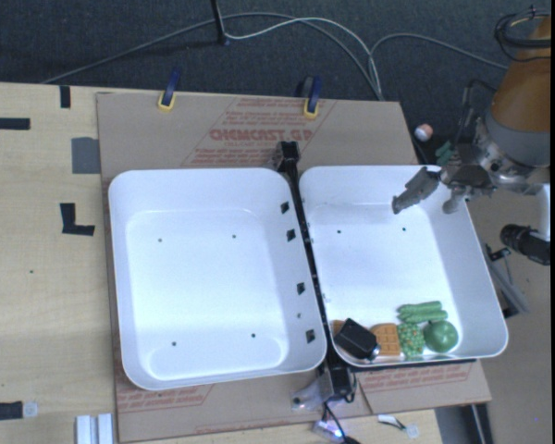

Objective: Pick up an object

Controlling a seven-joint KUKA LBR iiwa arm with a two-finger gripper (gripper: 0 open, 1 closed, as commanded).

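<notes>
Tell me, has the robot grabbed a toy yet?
Not yet. The gripper hangs over the far edge of the right bin, with nothing between its fingers. The toys, a black block, an orange piece and green pieces, lie at the bin's near edge. Reaching them and grabbing one is left.

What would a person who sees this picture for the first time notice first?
Probably the small heap of objects in the right bin's near corner: green pieces, an orange one and a black one. Next, the pincer above that bin's far right edge, apart from the heap.
</notes>
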